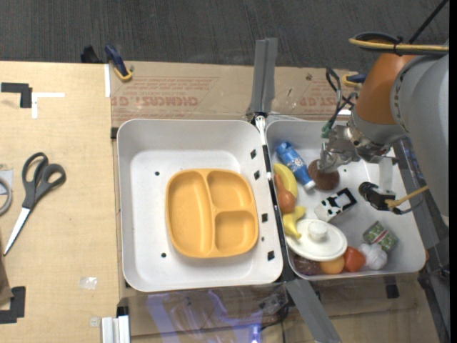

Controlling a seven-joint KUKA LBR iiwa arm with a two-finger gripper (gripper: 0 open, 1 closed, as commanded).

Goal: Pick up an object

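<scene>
Overhead, a pale wooden bench (57, 256) with scissors (32, 191) at far left, brown cardboard (186, 91) behind two white bins, dark floor (178, 13) beyond. Left bin (136, 213): a yellow divided plate (212, 213); right bin (410, 256): blue bottle (294, 163), bananas (287, 191), white lidded bowl (318, 238), black-and-white tag (337, 202), tomato (354, 260), green packet (380, 236). Round brown object (328, 179) near the right bin's middle, directly under the gripper (330, 159); cannot tell whether clenched or released.
</scene>
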